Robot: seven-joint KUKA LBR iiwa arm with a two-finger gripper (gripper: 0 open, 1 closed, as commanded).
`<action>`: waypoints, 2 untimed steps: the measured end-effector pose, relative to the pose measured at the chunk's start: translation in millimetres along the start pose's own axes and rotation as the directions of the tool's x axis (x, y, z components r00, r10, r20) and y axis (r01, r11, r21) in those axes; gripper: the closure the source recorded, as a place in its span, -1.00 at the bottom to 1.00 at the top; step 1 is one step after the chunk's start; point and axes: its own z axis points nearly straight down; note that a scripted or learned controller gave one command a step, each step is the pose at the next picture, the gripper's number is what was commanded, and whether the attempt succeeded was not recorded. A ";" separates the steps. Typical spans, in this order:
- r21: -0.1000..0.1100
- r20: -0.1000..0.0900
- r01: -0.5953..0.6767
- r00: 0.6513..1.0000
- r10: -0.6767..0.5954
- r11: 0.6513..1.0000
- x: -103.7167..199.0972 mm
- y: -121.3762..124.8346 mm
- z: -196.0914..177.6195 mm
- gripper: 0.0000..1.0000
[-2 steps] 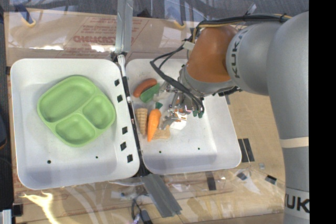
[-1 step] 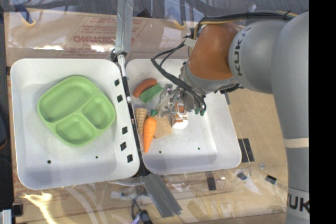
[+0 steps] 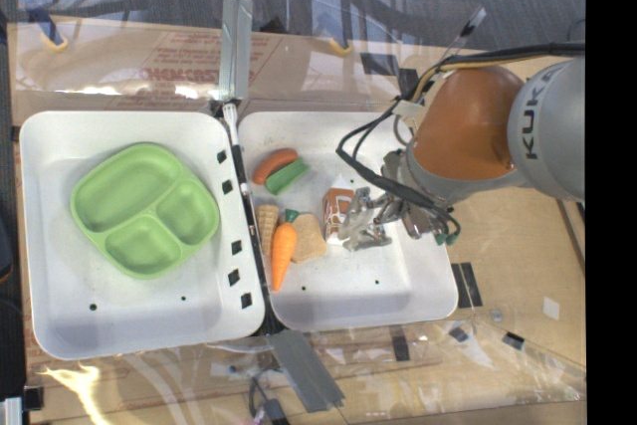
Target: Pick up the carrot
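Wrist with orange band sits highest, right of frame. My gripper (image 3: 360, 226) low in right bin (image 3: 398, 299), beside small brown-white block (image 3: 338, 207) — finger spread: cannot tell. Carrot (image 3: 282, 254) lies left of gripper, near bin's left wall — long axis near-vertical in frame, green top uppermost, untouched.

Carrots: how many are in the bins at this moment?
1. The carrot lies in the right bin, near its left wall, tip pointing toward the near edge, beside a tan food piece. The gripper may hide other items beneath it.
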 end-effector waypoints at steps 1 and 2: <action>0.001 0.003 0.266 0.964 -0.266 0.964 -40.6 40.2 -37.0 1.00; 0.005 -0.004 0.313 0.950 -0.313 0.950 -6.3 73.4 49.3 1.00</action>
